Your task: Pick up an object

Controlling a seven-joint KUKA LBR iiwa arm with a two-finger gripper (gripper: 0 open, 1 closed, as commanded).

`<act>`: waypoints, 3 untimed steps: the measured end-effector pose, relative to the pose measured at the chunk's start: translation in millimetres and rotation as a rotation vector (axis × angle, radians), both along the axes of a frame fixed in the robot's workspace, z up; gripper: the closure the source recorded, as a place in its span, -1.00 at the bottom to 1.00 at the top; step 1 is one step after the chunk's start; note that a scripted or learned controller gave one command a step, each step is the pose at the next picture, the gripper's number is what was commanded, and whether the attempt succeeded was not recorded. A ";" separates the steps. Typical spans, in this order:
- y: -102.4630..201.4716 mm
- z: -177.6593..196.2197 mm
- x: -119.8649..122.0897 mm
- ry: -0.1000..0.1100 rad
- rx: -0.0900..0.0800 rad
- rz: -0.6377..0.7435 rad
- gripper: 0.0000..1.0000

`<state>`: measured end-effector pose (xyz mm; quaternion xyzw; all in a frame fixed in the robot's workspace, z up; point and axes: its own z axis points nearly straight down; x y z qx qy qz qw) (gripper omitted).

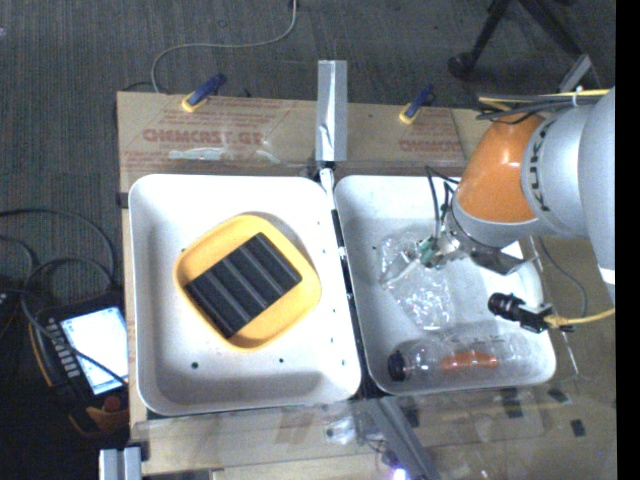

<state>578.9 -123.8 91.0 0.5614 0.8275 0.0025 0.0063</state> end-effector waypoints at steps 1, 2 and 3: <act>-24.8 1.0 -73.9 -0.010 -0.003 0.013 -1.00; -47.1 -0.1 -49.1 -0.001 0.003 0.087 -1.00; -45.2 10.3 -47.0 -0.006 0.005 0.088 1.00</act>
